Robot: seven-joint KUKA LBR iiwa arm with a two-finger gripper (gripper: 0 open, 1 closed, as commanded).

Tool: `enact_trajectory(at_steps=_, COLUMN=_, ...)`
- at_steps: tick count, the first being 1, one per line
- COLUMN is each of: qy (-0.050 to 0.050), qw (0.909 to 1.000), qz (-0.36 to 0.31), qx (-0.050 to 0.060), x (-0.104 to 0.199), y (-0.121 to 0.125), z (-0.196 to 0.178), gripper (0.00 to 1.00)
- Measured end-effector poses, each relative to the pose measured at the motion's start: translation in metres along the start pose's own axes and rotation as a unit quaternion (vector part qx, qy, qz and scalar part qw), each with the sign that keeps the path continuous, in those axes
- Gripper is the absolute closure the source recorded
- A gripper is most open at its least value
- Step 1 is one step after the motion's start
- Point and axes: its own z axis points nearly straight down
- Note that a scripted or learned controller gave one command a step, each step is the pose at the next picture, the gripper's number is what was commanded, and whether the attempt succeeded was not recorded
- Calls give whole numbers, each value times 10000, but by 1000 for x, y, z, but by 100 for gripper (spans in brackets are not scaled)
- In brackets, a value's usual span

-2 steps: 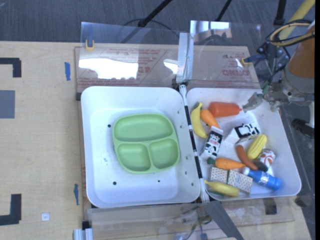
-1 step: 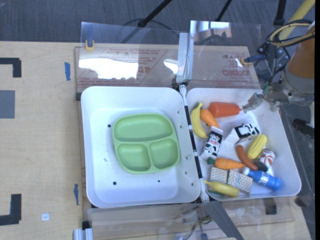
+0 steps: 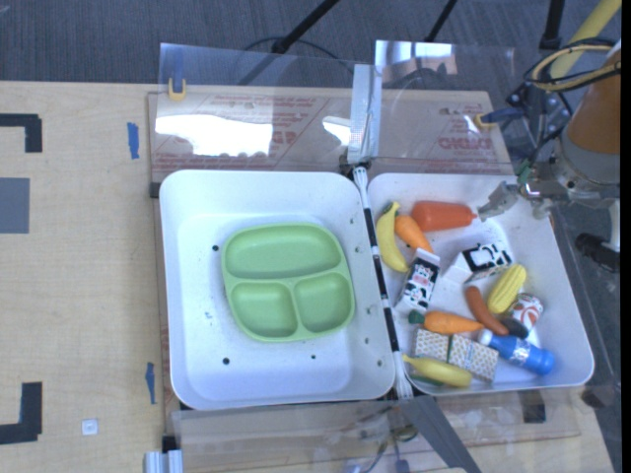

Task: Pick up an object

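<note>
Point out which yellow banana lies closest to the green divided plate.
The curved yellow banana along the right bin's left wall; the other yellow banana lies at that bin's front edge.

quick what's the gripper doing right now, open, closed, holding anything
Two-finger gripper: at the upper right edge of the right white bin, beside the orange bottle-shaped toy; whether it is open or closed cannot be told.

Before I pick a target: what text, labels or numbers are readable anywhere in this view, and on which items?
None reads clearly.
Clear panel behind the left bin: faint reddish print, too blurred to read.
Clear panel behind the right bin: reddish print, also blurred.
Black-and-white carton: cow-spot pattern, no legible words.
Black-and-white box: markings too small to read.
Small can: red and white label, unreadable.
</note>
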Motion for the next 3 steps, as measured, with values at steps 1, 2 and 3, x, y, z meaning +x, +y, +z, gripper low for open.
enact_trajectory(at_steps=1, qy=43, qw=9992, qz=338, qx=219, x=-5, y=13, z=-12, gripper=0)
enact_trajectory(at_steps=2, qy=34, qw=9992, qz=384, qx=141, x=-2, y=6, z=-5, gripper=0)
enact_trajectory(at_steps=3, qy=-3, qw=10000, qz=-9, qx=57, x=1, y=-1, z=-1, gripper=0)
